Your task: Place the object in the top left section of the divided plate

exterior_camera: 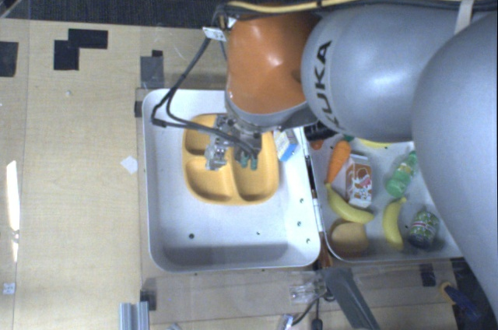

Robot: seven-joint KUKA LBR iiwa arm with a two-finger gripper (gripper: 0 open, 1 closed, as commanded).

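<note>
Item one: my pincer (232, 155), hanging over the yellow divided plate (230, 169) in the left bin (226, 243). Its tips sit above the plate's middle, near the ridge between the sections. Whether the tips are spread or pressed together, I cannot tell; the wrist hides too much, and I see nothing plainly pinched between them.

Item two: my arm, grey, with the orange band (264, 60) directly above the pincer, covering the plate's upper part, top left section included. A black cable (180, 91) loops from the wrist down to the bin's upper left rim.

Item three: a small blue and white object (286, 148), just beside the plate's right edge, against the bin wall.

Item four: right bin (336, 249), holding a carrot (337, 159), a small carton (359, 182), two bananas (347, 208), a green bottle (400, 174), a round brown piece (349, 236) and a dark can (424, 228).

Which of these is the task's object, I cannot tell.
</note>
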